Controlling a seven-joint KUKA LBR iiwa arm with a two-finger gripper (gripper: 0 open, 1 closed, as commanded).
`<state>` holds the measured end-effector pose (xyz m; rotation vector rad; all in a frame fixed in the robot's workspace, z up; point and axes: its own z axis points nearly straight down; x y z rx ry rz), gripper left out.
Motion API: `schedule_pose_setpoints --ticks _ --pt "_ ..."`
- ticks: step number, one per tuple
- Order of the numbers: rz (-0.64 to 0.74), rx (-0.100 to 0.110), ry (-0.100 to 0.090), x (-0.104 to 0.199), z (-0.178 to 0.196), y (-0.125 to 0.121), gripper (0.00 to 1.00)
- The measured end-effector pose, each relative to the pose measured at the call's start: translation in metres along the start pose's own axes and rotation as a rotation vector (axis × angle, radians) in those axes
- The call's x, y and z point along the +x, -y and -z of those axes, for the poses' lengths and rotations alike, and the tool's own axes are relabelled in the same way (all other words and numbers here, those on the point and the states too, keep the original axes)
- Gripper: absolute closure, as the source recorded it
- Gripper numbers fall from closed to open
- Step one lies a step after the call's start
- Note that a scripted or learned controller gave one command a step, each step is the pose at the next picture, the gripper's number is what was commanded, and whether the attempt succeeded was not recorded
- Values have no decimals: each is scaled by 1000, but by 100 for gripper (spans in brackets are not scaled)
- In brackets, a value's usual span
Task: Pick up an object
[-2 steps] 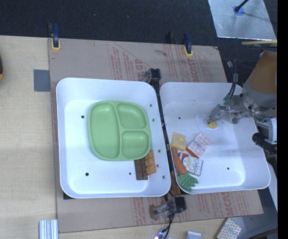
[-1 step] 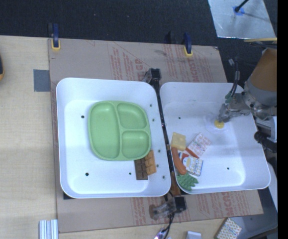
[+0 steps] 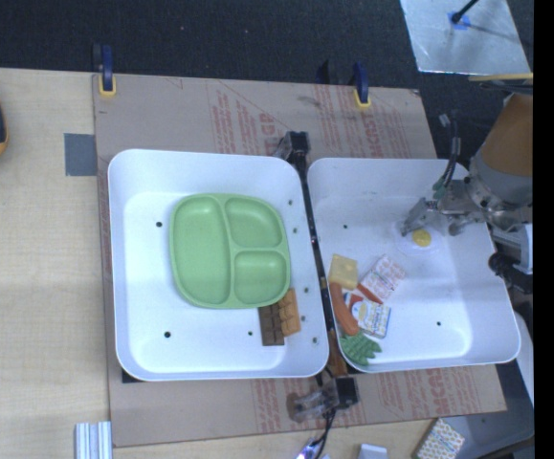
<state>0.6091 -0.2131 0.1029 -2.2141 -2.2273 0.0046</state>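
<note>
In the right bin [image 3: 449, 338] my gripper [image 3: 428, 220] hangs low near the back right, its fingers spread open above the bin floor. A small yellow object [image 3: 422, 240] lies just below the fingertips, not held. Further left in the same bin lies a cluster: a tan block [image 3: 343, 271], a white and red packet [image 3: 383, 278], an orange carrot-like piece [image 3: 345, 316], a printed card [image 3: 372, 317] and a green leafy piece [image 3: 361, 349].
The left bin [image 3: 138, 352] holds a green divided plate [image 3: 230, 251] and a brown chocolate-like bar [image 3: 279, 318] at the plate's lower right. The arm's orange band [image 3: 511, 137] sits at the right edge. A clamp [image 3: 296, 144] stands between the bins at the back.
</note>
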Motion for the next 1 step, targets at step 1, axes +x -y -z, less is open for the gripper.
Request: schedule_pose_setpoints --ticks 1 --pt "-1 -4 -1 1 -11 -49 0"
